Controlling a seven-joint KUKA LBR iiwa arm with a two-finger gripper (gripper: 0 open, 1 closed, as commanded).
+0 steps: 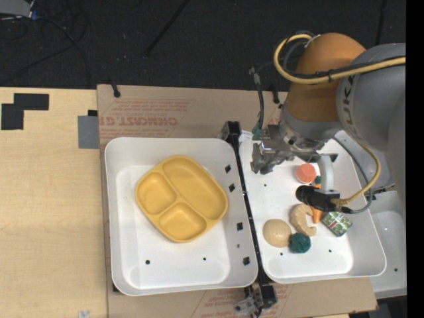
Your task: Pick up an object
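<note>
My gripper point(260, 162) hangs low over the far left part of the right bin point(331, 260), above bare white floor near the divider. Nothing shows in its grasp. A red-orange round thing point(306, 173) lies just to its right. Nearer the front lie a tan oval lump point(277, 232), a curved tan piece point(303, 218), a teal ball point(299, 243), a small orange piece point(317, 212) and a green and white packet point(336, 223).
The left bin point(126, 257) holds a yellow divided plate point(181, 197). A black divider point(244, 204) runs between the bins. The arm's grey and orange body point(331, 91) overhangs the right bin's far right side.
</note>
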